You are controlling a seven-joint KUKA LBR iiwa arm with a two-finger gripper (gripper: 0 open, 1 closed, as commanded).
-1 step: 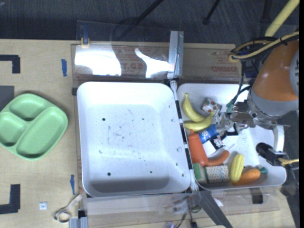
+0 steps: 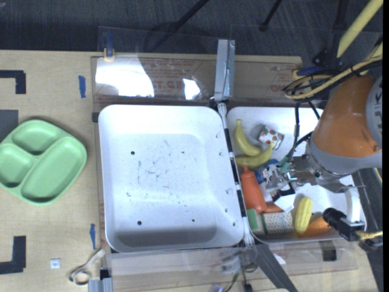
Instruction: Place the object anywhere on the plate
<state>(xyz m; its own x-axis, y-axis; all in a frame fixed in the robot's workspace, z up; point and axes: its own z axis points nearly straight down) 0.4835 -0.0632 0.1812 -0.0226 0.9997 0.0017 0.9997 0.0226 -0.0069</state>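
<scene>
Two bins sit side by side; the gripper (image 2: 281, 176) hangs low over the right bin (image 2: 340, 190), among the toys. Whether it is open I cannot tell. The green plate (image 2: 41, 161) lies far away, at the bench's left edge, beyond the left bin (image 2: 164, 172). The nearest toys, a banana (image 2: 249, 149) and an orange carrot (image 2: 252, 190), lie just left of it.

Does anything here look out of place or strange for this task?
Yes. The green divided plastic plate lies on the wooden bench to the left, outside both bins. All the objects, such as the yellow banana and the orange carrot, are crowded in the right white bin, far from it.
</scene>
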